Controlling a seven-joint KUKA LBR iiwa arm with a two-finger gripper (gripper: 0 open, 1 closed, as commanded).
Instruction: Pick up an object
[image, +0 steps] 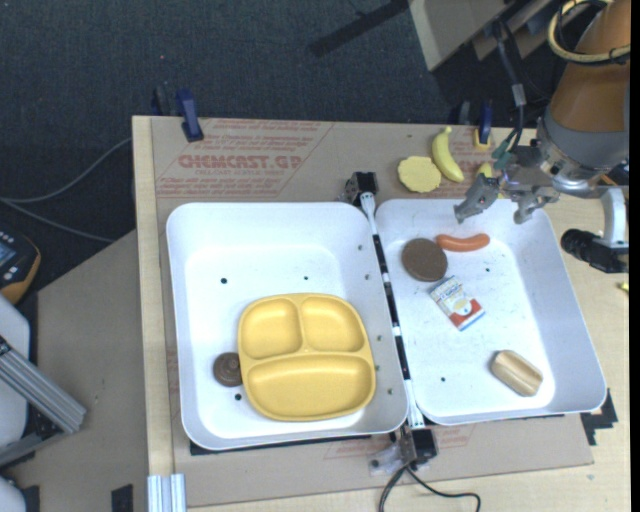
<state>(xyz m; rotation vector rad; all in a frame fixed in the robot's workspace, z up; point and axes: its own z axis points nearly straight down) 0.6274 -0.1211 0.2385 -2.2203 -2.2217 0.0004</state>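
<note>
Right bin (570, 330) holds sausage (463, 241), brown disc (425, 259), small carton (458, 303), and what appears a bread roll (516, 372). Pincer (500, 205) open, empty, just above the sausage.

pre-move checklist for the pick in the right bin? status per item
1. Claw open: ok, fingers spread.
2. Claw holding nothing: ok.
3. Target near claw: ok, sausage lies just below it in the right bin.
4. Sausage free of neighbours: ok, apart from the brown disc and small carton.
5. Claw centred over sausage: not ok, sits toward the bin's far rim.
6. Claw height above the bin floor: cannot tell.
</note>
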